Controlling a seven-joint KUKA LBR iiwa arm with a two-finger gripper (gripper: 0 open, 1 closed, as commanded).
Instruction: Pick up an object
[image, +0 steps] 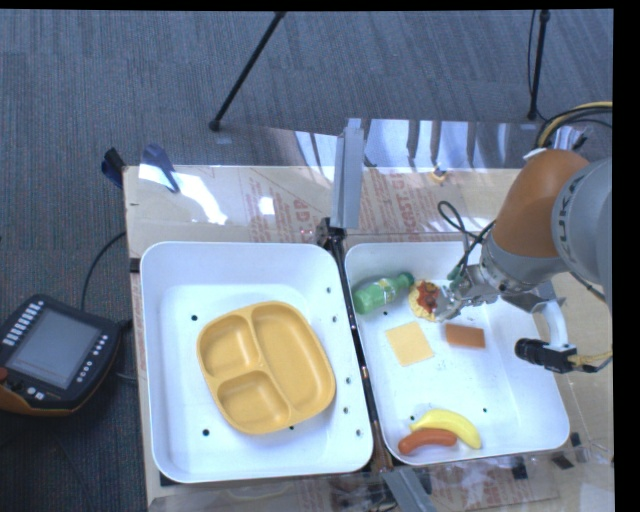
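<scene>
Pizza slice (427, 298), small and topped in red and yellow, lies at the back of the right bin (540, 415), and the gripper (449, 304) is down just beside it on its right, at or very near its edge. Whether the fingers are apart or together cannot be told from this angle, since the wrist and cabling cover them. Just right of the gripper sits a small brown rectangular piece (465, 336), flat on the bin floor. In front of the pizza slice lies a yellow cheese slice (409, 343), and to its left a green bottle (381, 293) rests on its side against the back-left corner. At the near edge are a banana (450, 425) and a red sausage (428, 441), touching. In the left bin (170, 280) sits a yellow divided plate (265, 366).
</scene>
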